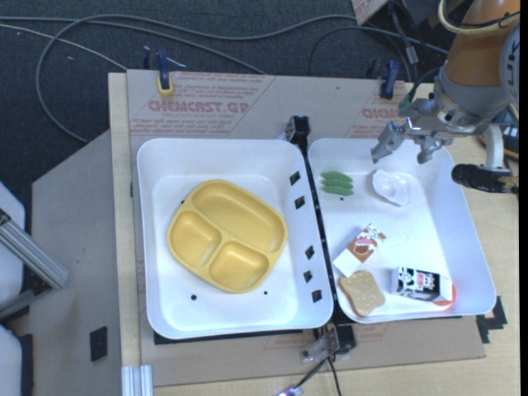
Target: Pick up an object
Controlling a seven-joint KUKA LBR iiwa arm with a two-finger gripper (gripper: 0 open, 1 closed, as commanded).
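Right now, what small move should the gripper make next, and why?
Probably lower the gripper straight down onto the white object in the right bin. It hangs open above the bin's far end, holding nothing, and that object lies nearest below it.

1. I can read red letters on the brown cardboard sheet (206, 97) that lies under the two white bins. They say "CHEMCAST GP", in big print near its far left part.
2. The same red print shows again on the far right part of that sheet, but it is too faint for me to read.
3. The small packs in the right bin (462, 213) have print too tiny for me to read.
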